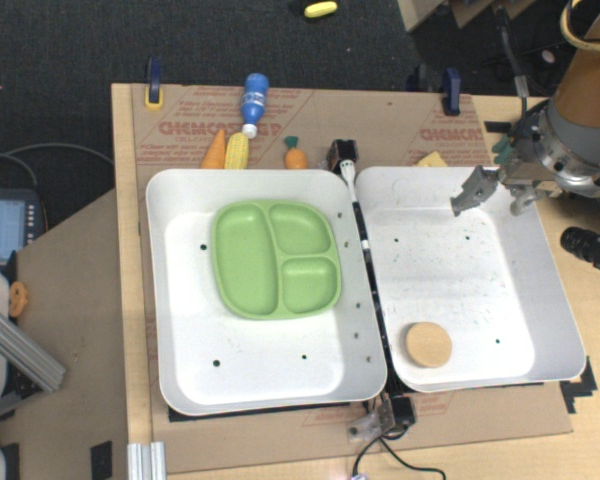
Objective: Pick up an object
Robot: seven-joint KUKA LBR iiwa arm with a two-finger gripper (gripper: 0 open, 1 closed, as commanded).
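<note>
The arm (580,118) is round and thick, with an orange-brown band above a shiny silver-grey ring. The end effector (492,190) has two grey metal fingers (468,193). Dark cables run along it.

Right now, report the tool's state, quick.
Tool: open, holding nothing, above the far right corner of the right bin; the tan round disc lies apart from it at the near edge.
</note>
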